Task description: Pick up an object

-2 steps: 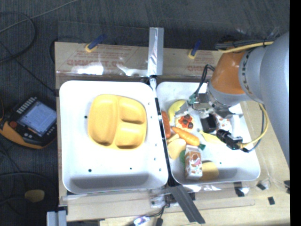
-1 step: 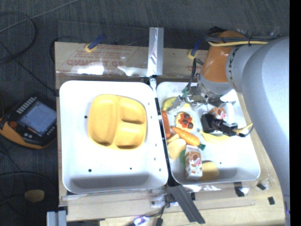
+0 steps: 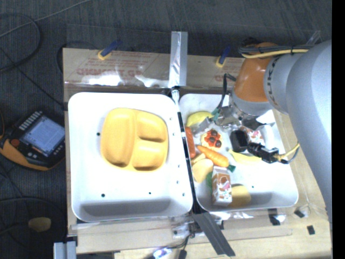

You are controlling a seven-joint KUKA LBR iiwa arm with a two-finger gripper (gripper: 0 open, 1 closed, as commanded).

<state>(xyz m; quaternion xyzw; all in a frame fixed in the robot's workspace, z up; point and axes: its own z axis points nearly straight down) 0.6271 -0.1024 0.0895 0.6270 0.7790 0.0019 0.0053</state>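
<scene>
A yellow tray (image 3: 133,138) is lying in the left bin (image 3: 86,198). In the right bin (image 3: 285,190), toys are crowding the left half: a carrot (image 3: 214,156) is lying slantwise in the middle, a juice carton (image 3: 221,185) is standing near the front wall, and a yellowish fruit (image 3: 197,116) is sitting toward the back. The gripper (image 3: 222,117) is hanging over the back of this bin, beside that fruit. Whether its jaws are open or closed, I cannot tell.
</scene>
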